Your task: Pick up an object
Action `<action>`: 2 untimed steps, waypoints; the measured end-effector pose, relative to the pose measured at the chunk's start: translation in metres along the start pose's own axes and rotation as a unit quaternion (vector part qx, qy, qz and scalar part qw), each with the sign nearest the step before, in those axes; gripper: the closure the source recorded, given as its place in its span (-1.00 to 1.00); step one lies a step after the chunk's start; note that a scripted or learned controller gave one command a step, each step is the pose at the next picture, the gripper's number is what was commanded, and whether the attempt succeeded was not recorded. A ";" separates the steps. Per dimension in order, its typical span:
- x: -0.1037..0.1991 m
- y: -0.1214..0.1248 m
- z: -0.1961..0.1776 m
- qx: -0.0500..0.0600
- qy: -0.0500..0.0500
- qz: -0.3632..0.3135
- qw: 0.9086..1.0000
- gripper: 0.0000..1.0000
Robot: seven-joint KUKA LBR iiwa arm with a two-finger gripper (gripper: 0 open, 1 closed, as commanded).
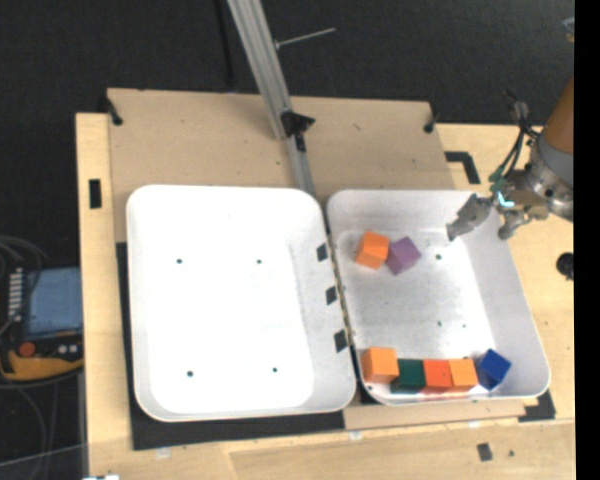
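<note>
- Camera view: two white bins are seen side by side on the bench; the left bin [160, 268] takes up the middle left of the frame, the right bin [480, 298] the middle right.
- In the upper part of the right bin an orange cube [372, 250] and a purple cube [404, 254] are found touching or just beside one another.
- Along the lower wall of the same bin a row is formed by an orange block [382, 363], a green block [411, 375], two further orange blocks [450, 373] and a blue block [493, 367].
- The gripper [485, 218] is held at the right edge of the frame, above the upper right corner of the right bin, well apart from every block.
- Its two fingers are seen spread apart, with nothing between them and nothing touched.
- The step in hand is judged to be the approach. The purple cube is the nearest; because the orange cube sits against it, the fingers are best brought down on its free sides.
- The row by the wall is judged harder, being tightly packed.
</note>
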State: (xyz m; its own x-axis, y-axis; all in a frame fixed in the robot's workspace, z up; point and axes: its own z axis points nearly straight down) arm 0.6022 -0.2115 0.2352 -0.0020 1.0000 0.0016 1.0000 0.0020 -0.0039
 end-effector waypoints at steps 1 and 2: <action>0.000 0.001 -0.003 -0.002 -0.002 -0.001 1.000 -1.00; 0.000 0.008 0.056 0.000 -0.002 -0.002 1.000 -1.00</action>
State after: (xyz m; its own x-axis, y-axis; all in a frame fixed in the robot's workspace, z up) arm 0.6101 -0.2115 0.1794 -0.0059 1.0000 -0.0017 1.0000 0.0059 -0.0036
